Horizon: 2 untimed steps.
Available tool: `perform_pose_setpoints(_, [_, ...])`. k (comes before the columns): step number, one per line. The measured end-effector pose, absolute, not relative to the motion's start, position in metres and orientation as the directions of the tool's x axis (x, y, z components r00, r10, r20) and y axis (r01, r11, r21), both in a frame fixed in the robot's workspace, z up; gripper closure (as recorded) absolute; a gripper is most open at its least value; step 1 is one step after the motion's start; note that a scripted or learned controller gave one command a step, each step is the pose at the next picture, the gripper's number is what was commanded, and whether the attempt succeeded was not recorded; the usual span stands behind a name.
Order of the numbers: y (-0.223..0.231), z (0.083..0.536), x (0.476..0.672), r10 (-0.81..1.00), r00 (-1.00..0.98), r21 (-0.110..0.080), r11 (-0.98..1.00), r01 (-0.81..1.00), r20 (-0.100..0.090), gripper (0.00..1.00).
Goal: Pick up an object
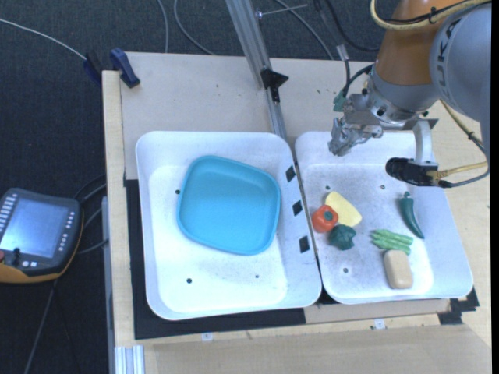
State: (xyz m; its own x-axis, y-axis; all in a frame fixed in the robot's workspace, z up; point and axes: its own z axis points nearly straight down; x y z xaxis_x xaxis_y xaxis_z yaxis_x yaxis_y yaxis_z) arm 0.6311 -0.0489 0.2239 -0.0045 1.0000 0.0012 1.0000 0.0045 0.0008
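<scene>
My gripper (344,142) hangs over the far left corner of the right bin (444,287), well above the objects and with nothing seen in it. In that bin lie a red tomato-like piece (324,218), a yellow piece (344,208) touching it, a dark green broccoli-like piece (341,237), a light green pod (391,240), a dark green pepper (410,215) and a tan block (398,269). All of them sit nearer the camera than the gripper.
The left bin (156,287) holds a blue square plate (229,203). A metal post (253,37) slants down between the bins at the back. A black part (411,171) sticks out over the right bin's far side. A handheld pendant (35,234) lies off the bench at left.
</scene>
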Motion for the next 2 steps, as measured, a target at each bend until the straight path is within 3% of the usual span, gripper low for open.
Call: perform_pose_setpoints(2, [0.063,0.234,0.652,1.0,-0.005,0.002,0.005,1.0,0.001,1.0])
